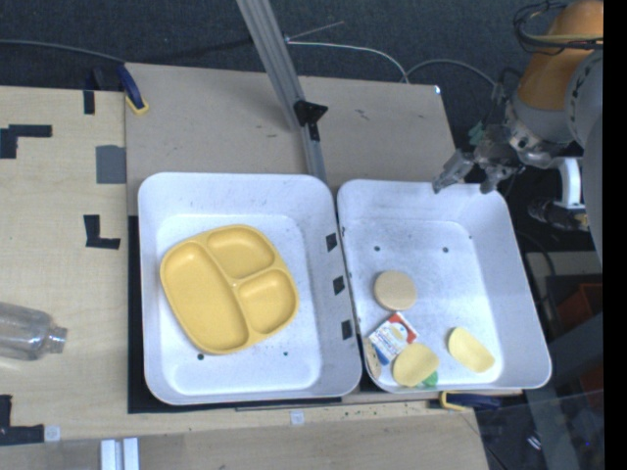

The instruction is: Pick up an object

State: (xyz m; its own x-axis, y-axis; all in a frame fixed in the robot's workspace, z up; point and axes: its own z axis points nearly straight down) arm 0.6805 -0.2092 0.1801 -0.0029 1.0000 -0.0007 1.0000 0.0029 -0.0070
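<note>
The gripper (460, 176) hangs over the far right corner of the right bin (500, 262); whether it's open or closed can't be told, too small and dark. The likely targets lie well nearer and leftward: a tan round cookie (395, 289), a small packet (388, 339), two yellow pieces (415, 364) beside it.

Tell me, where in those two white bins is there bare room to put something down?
The right white bin is bare across its upper half, above the round tan disc; its lower edge is crowded. In the left white bin, the yellow divided plate leaves only strips along the rim.
</note>
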